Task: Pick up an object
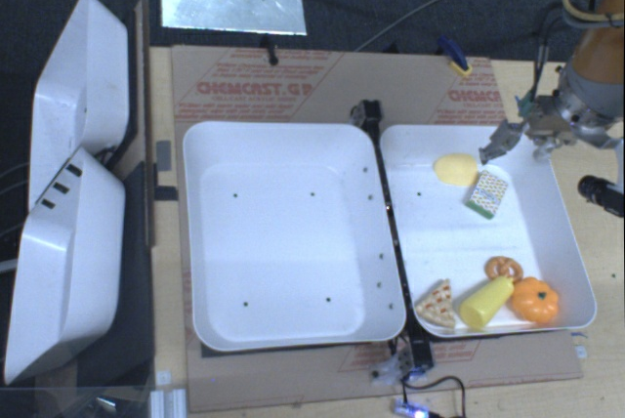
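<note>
Camera view: gripper [491, 150] poised at right bin [430, 230] far edge, above yellow disc [455, 169] & small box [487, 192], prob lining up a grab; grip state can't tell. Toy food clustered at near-right corner

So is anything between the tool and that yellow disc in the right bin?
Nothing visible. The tool hangs just right of the yellow disc; the small box lies below, off that line.
</note>
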{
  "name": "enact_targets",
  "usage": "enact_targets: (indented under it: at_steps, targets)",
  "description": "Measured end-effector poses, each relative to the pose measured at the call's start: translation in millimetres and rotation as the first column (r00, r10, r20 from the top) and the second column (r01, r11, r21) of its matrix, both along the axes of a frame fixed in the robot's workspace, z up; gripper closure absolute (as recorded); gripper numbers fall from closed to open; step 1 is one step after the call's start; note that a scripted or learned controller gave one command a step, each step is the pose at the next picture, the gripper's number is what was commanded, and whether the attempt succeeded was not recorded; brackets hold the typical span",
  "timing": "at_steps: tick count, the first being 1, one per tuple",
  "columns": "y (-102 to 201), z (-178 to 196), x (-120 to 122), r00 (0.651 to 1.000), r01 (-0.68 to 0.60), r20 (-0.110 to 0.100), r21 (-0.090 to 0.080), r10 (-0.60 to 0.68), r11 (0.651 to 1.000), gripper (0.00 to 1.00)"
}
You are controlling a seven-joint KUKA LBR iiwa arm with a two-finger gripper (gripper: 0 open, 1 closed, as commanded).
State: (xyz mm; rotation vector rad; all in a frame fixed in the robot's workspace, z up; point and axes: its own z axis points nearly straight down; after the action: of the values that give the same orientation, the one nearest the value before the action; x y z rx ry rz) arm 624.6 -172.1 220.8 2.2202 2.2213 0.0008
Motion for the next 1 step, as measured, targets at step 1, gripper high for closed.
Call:
enact_targets:
  at_steps: [1]
  targets:
    - [-23.3, -143.9, 24.4, 1.000, 0.002, -0.012, 0.003, -0.002, 1.000, 0.00]
